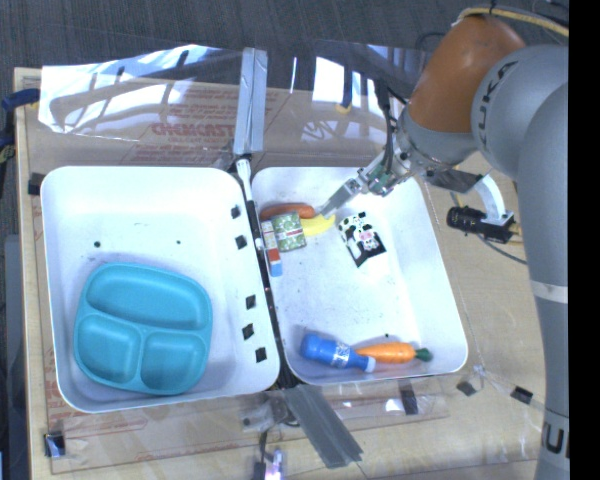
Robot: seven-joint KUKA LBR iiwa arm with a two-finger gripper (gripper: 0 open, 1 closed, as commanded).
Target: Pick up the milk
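Observation:
The milk (361, 239) is a small carton with black and white cow patches. It lies in the upper middle of the right bin (435, 268). My gripper (344, 199) hangs just above and to the left of the carton, reaching in from the upper right under the arm's orange band. Its tip sits between the milk and a yellow banana-like piece (318, 225). The carton rests on the bin floor, apart from the gripper.
Along the right bin's left wall lie a brown sausage (287, 210) and a small green and yellow box (285, 234). A blue bottle (331, 351) and a carrot (388, 351) lie at its front. The left bin (60, 218) holds a teal divided plate (142, 326).

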